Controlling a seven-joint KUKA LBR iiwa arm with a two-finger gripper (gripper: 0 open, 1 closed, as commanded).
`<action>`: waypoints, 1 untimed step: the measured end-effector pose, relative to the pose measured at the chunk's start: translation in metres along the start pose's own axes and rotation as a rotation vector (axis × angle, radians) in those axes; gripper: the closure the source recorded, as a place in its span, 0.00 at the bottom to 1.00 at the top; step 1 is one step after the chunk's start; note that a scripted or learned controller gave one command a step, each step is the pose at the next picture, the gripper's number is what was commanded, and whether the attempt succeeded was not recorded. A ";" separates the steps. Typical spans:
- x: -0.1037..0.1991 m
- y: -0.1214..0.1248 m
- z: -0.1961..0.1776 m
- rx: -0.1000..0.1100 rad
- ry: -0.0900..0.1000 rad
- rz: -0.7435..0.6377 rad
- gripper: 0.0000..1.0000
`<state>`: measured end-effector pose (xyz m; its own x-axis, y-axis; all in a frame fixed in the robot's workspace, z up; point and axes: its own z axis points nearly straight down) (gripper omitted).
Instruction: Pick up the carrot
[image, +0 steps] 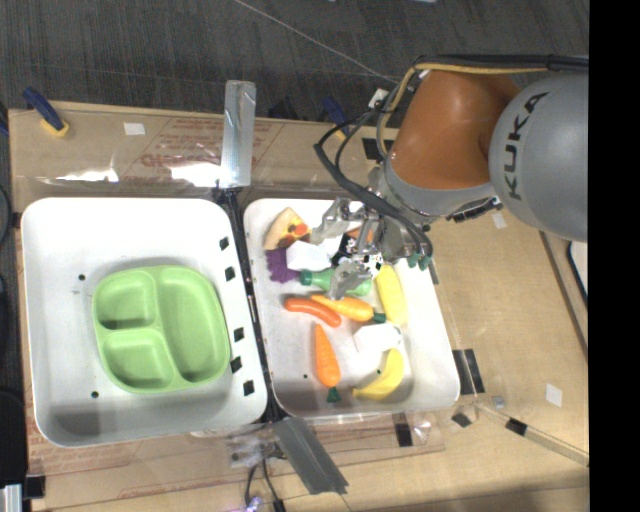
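The carrot (326, 356) lies in the lower middle of the right bin (440, 345), its long axis running almost straight up and down the frame, the narrow tip toward the top and the green stub toward the bottom edge. A second orange vegetable (345, 307) lies crosswise just above it, beside a red pepper (312, 309). The gripper (352, 262) hangs over the bin's upper middle, well apart from the carrot; cables and metal clutter blur the jaws, so I cannot tell whether they stand apart or together. They hide part of the toys beneath. A green divided plate (160, 326) sits in the left bin (45, 240).
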<state>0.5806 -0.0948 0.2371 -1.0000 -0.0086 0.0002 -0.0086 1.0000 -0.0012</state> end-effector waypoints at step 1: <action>-0.026 -0.052 0.120 0.003 -0.029 0.094 0.00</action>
<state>0.6072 -0.1466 0.1168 -0.9959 0.0856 -0.0288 0.0857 0.9963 -0.0028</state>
